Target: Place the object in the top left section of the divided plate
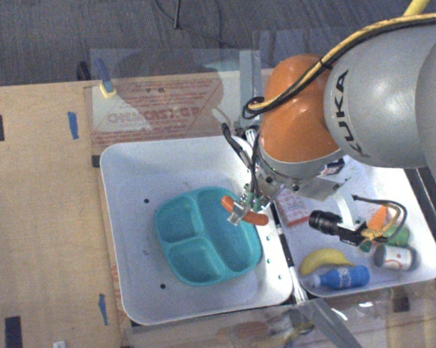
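Orange piece (227, 203): a small elongated thing, held crosswise in the claw (244, 211), with one end sticking out on the upper left and the other on the lower right. The claw's fingers are closed on it. The piece sits at the right rim of the teal divided plate (203, 263), above the plate's large right-hand section. The top left section (178, 220) has nothing in it. The plate lies near the middle of the left bin (127, 177), turned slightly askew. The arm (392, 78) comes in from the right, its orange band (296, 117) above the divider between the bins. The right bin (427, 263) holds a banana (324, 259) with a blue bottle (342, 277) just below it. A white and red can (394, 257) lies further right.
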### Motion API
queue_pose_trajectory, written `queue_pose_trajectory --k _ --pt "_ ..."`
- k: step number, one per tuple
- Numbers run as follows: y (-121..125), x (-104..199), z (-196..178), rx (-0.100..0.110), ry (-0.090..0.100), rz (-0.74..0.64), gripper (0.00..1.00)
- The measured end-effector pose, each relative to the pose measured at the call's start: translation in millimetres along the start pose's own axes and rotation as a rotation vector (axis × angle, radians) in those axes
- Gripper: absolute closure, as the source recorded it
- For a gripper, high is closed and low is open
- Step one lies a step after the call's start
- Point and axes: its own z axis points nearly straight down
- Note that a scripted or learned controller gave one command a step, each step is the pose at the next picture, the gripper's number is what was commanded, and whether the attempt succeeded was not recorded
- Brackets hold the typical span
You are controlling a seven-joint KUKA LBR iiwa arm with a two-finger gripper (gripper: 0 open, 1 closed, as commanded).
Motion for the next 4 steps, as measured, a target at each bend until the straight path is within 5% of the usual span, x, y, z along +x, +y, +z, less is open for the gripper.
queue_pose_trajectory --k 1,2,3,4 --pt "43 78 7 0.001 0.0 -0.093 1.0" --pt "-20 78 -59 0.0 -0.001 -0.101 1.0" --pt "27 67 -45 -0.002 -0.003 -0.189 1.0" --pt "27 67 -45 -0.002 -0.003 -0.189 0.0"
